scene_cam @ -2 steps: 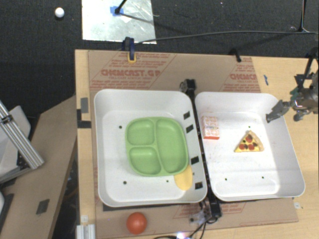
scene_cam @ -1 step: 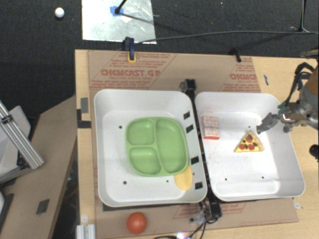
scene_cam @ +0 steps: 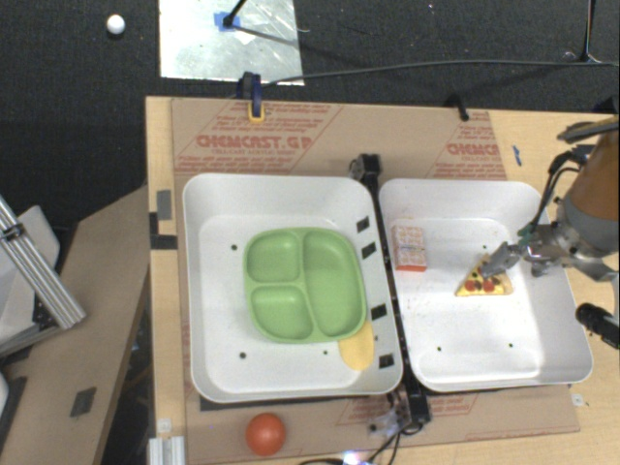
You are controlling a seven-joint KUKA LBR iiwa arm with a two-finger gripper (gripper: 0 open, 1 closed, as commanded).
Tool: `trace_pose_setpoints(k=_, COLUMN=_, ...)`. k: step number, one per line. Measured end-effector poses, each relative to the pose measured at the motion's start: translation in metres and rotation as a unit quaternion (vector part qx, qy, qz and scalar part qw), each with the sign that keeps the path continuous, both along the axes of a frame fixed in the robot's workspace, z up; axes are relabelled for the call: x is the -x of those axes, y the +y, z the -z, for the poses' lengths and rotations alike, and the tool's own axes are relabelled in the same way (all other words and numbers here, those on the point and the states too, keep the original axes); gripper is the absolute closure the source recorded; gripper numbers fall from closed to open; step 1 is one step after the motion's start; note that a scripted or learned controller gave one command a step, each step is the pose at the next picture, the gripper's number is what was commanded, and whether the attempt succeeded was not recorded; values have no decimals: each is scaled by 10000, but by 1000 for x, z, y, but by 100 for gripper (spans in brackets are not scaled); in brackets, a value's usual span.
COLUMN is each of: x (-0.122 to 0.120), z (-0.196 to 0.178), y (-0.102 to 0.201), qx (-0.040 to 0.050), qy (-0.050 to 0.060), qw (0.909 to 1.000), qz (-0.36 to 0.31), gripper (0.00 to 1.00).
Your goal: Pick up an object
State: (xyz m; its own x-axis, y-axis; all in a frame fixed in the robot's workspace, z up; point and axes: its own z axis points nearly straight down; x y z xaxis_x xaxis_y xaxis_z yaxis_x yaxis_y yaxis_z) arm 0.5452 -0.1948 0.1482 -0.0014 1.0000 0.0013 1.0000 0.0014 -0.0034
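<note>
The claw [scene_cam: 496, 258] hovers at the pizza slice [scene_cam: 484, 285] in the right bin [scene_cam: 562, 356]; its grip cannot be told, and nothing is lifted yet.

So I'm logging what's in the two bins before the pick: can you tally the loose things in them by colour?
Green: 1, the divided plate in the left bin.
Yellow: 2, the yellow piece at the plate's lower right edge, and the toy pizza slice in the right bin.
White and red: 1, the small packet in the right bin.
Total: 4.
</note>
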Motion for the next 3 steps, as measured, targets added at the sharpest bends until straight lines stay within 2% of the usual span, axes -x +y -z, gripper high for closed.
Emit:
trace_pose_setpoints(k=1, x=-4, z=55, y=-7, qx=8, qy=-18, qw=10000, qz=4, gripper=0)
trace_pose_setpoints(k=2, x=-6, z=39, y=-6, qx=12, qy=-51, qw=10000, qz=-9, gripper=100)
trace_pose_setpoints(k=3, x=-8, z=-25, y=-7, qx=19, qy=-53, qw=10000, qz=-13, gripper=100)
